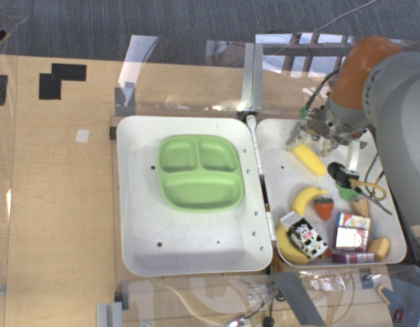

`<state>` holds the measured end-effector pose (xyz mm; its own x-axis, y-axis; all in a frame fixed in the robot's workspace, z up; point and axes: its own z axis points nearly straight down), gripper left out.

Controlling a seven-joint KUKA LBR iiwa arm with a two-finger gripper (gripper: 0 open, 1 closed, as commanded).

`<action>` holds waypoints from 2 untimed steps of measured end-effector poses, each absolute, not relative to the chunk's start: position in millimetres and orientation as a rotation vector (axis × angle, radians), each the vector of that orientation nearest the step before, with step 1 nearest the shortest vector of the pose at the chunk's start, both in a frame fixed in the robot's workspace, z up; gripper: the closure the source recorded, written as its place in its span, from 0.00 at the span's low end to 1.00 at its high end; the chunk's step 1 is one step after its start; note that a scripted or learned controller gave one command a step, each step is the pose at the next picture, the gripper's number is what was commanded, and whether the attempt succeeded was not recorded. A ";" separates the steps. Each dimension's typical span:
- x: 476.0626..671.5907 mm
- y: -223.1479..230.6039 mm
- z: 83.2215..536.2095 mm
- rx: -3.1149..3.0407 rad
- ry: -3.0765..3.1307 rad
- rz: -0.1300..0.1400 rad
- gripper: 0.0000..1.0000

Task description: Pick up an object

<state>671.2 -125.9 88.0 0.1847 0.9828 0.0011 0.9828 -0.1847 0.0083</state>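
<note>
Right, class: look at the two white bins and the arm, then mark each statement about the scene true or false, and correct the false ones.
1. The green divided plate lies in the left bin. True.
2. The corn cob lies in the left bin. False: it lies in the right bin, near the gripper.
3. A strawberry sits beside a banana. True.
4. The green plate has food on it. False: its compartments hold nothing.
5. The arm's band above the wrist is blue. False: it is orange.
</note>
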 end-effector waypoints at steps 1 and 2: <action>674.2 -123.9 102.1 2.401 2.008 0.018 1.00; 670.4 -52.7 226.7 2.330 2.099 0.010 1.00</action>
